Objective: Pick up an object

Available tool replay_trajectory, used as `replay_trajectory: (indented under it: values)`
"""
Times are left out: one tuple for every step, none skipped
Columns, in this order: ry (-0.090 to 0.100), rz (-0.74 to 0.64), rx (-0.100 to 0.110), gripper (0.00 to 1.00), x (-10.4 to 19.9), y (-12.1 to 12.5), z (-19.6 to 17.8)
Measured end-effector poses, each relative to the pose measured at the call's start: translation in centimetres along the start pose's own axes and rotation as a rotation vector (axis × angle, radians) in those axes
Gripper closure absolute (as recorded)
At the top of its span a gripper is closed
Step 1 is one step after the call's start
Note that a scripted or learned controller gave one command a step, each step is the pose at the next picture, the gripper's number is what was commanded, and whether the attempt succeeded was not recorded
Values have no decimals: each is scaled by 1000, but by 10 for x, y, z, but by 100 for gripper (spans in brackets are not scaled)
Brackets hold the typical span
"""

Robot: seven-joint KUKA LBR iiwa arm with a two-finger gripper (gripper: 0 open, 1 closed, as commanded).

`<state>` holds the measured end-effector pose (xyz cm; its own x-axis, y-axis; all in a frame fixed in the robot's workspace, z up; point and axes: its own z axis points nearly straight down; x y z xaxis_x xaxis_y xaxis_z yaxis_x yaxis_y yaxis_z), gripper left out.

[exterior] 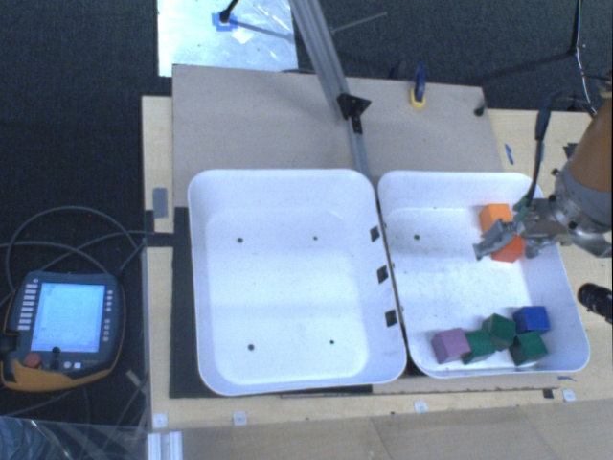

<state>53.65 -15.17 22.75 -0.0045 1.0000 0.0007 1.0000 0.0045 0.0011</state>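
Orange block (pixel 498 226) under fingers (pixel 490 247), right bin (pixel 421 257)

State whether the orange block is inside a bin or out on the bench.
Inside. The orange block lies on the floor of the right bin, near its far right corner, with the pincer directly at it.

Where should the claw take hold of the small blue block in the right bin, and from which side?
Grip the small blue cube-shaped block from above, probably across its upper-left and lower-right faces. A green block crowds its lower side and another green block its left, while the white bin's wall runs to its right.
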Motion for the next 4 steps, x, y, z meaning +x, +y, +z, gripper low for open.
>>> replay_trajectory:
  values:
    - [0, 1, -1, 0, 0, 0, 0]
    - [1, 2, 5, 0, 6, -7, 57]
    - [1, 3, 6, 0, 1, -10, 118]
    - [0, 2, 2, 0, 1, -10, 138]
